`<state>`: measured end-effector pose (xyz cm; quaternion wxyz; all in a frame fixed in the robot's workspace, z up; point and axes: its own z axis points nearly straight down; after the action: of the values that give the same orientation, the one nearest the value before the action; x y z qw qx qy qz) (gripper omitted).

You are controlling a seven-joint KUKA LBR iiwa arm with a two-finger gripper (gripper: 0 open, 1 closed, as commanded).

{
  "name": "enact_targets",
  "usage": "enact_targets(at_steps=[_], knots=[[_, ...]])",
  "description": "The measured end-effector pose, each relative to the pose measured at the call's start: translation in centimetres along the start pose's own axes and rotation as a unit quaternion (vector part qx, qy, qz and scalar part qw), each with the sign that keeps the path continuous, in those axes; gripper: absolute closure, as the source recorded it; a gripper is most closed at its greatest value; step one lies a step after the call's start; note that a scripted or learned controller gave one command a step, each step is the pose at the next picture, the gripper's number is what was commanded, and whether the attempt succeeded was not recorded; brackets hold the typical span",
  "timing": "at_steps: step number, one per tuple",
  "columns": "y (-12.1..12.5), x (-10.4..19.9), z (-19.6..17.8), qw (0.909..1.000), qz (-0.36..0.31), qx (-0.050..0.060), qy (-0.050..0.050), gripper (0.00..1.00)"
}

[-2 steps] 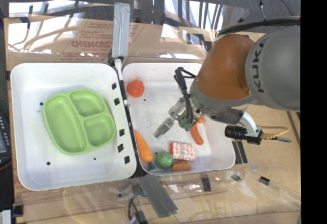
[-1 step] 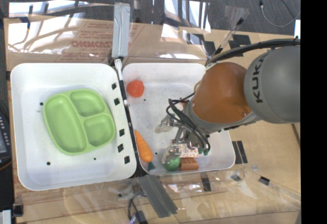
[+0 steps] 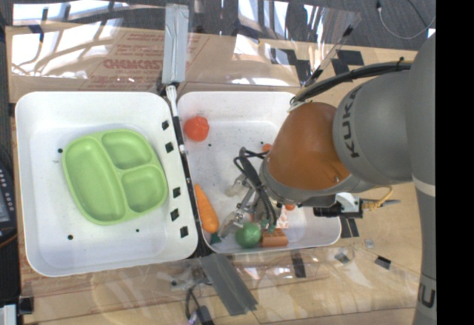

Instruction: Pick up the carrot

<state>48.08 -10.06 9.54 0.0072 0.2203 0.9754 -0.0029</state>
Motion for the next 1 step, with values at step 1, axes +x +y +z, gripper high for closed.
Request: enact_targets(at_steps=[1], knots=[[-0.03,0.47,0.34,0.947,0.321,0.004,0.004,0.0]])
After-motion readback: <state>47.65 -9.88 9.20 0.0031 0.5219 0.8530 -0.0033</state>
